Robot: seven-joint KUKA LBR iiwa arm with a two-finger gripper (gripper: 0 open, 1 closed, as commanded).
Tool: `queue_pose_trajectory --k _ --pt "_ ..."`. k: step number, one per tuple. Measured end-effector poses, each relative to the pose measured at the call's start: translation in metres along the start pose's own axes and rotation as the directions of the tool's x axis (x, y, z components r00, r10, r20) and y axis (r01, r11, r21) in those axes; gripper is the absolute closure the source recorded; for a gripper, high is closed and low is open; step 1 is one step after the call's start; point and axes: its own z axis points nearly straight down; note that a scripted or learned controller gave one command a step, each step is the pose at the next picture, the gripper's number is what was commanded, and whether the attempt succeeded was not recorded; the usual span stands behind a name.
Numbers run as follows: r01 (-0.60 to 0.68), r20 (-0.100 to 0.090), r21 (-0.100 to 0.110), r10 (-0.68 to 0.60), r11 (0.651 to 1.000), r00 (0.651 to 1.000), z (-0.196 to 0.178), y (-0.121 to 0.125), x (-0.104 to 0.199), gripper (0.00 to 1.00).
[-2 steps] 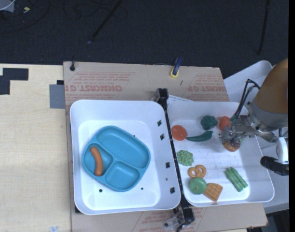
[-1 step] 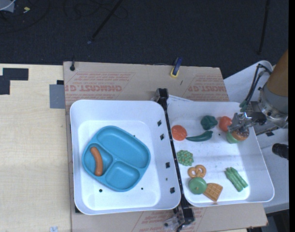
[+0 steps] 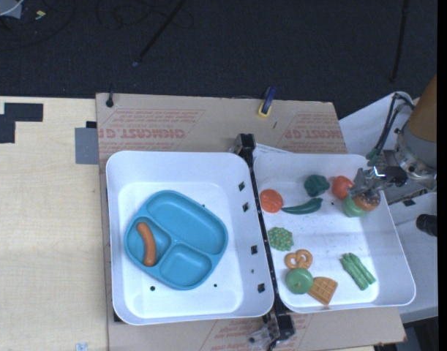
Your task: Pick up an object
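Toy foods lay scattered in the right bin (image 3: 399, 265) — an orange round piece (image 3: 271, 200), a dark green pepper (image 3: 302, 208), a dark green leafy piece (image 3: 317, 185), a dotted green disc (image 3: 280, 238), a pretzel (image 3: 298, 258), a green apple (image 3: 298, 280), a waffle (image 3: 322, 290) and green bean pods (image 3: 357, 270). The gripper (image 3: 366, 189) stood low at that bin's far right edge, over a red piece (image 3: 341, 187) and a green-and-orange piece (image 3: 359, 205); whether it was open or gripped anything could not be told. The left bin (image 3: 128, 284) held a blue divided plate (image 3: 178, 238) bearing an orange sausage (image 3: 146, 243).
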Motion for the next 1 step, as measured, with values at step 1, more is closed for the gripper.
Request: queue_pose_trajectory --k 1 --pt "0.002 -0.002 0.004 -0.002 1.000 1.000 0.0041 -0.0069 0.0429 1.00"
